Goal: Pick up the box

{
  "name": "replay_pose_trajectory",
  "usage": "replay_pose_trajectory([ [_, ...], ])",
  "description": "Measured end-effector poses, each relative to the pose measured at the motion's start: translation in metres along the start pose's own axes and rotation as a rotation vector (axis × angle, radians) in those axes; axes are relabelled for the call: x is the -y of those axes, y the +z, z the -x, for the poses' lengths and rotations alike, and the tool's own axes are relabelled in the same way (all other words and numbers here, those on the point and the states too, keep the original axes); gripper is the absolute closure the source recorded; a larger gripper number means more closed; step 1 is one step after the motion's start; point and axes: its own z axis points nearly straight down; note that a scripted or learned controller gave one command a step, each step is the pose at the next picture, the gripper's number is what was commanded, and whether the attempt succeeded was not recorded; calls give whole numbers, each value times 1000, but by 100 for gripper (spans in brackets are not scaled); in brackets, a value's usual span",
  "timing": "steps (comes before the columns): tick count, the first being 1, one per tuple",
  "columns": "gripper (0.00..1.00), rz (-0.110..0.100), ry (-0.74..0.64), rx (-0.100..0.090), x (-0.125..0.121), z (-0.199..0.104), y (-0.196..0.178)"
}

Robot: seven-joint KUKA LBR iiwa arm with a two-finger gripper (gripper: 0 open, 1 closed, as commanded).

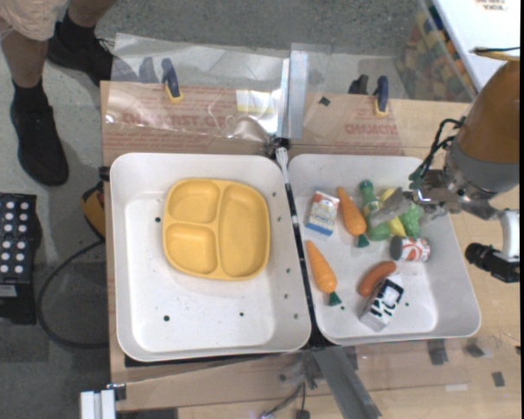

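**Box off to the gripper's left, nothing held**

Two white bins side by side: left bin well beyond the gripper to the view's left, carrying a yellow divided plate; right bin directly under the wrist. Grey arm with orange band reaching in from the right, ending in the gripper low over the clutter at the bin's upper middle. Finger spread lost against the toys beneath, so impossible to tell how far open; nothing visibly clamped between them.

Right at the fingertips: a heap of green and yellow toy vegetables, with a small red-and-white can just below. Further down and slightly left, a black-and-white carton lying tilted, a red sausage-shaped toy touching it.

Left of the gripper, past an orange carrot: the box, small, white with red and blue print, near the bin's left wall. Long axis running roughly up-down in the view, leaning a little. A second carrot below it, apart.

Likely requirement: shift leftward across the first carrot, then descend with jaws spanning the box's short side.
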Motion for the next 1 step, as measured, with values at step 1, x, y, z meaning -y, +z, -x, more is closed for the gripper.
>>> replay_pose_trajectory([
  [1, 0, 0, -74, 1, -53, -81, 17],
])
